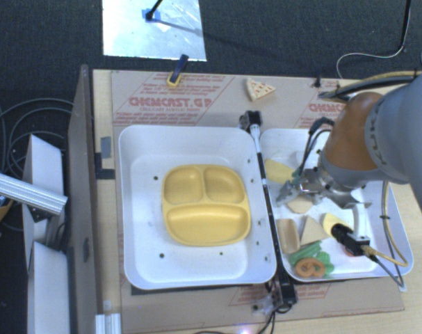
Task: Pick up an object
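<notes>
One claw (299, 188) low over right bin (398, 229)

Tray (205, 206) in left bin (144, 186); tool (299, 188) over right bin (398, 239).

Right bin (404, 236) crowded with food pieces; open floor around yellow tray (205, 205).

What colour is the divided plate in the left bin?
Yellow: the divided plate shows plainly in the camera view, lying in the left bin.
</notes>
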